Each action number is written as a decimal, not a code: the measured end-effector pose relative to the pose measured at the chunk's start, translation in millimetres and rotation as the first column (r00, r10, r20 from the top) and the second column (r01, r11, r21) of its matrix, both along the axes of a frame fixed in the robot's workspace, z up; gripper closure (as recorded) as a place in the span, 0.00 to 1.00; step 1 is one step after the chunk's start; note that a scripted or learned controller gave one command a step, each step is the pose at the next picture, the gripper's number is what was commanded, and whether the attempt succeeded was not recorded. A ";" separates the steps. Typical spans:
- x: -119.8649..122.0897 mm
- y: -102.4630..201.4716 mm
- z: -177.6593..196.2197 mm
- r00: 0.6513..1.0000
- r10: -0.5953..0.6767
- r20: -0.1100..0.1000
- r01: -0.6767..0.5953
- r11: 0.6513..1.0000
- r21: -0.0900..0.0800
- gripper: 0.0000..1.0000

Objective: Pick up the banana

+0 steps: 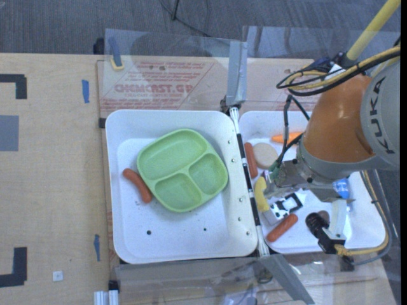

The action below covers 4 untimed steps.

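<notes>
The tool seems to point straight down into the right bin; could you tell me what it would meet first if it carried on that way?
Probably the banana lying along the right bin's left wall, just under the tool. Depth is hard to judge from above, so the bin floor beside it is possible.

Two shallow white bins sit side by side, the left bin [121,234] at nine o'clock and the right bin [372,230] at three. I count three sausages: one [137,185] beside the single green divided plate [182,169], two more [250,159] [282,227] in the right bin. One banana [260,194] and one round tan piece [264,153] also lie there.
</notes>
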<state>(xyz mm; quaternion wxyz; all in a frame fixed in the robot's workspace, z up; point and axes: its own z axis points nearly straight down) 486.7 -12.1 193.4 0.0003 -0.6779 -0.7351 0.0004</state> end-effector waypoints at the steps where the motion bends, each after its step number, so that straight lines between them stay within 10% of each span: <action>1: 26.8 55.4 99.2 0.989 -0.149 0.001 0.149 0.989 0.000 1.00; 2: 26.8 55.4 99.2 0.989 -0.148 0.000 0.148 0.989 -0.001 0.00; 3: -8.0 56.4 -9.8 0.996 -0.091 -0.001 0.091 0.996 0.000 0.00; 4: 15.3 78.4 -53.8 0.993 -0.119 0.017 0.119 0.993 -0.014 0.00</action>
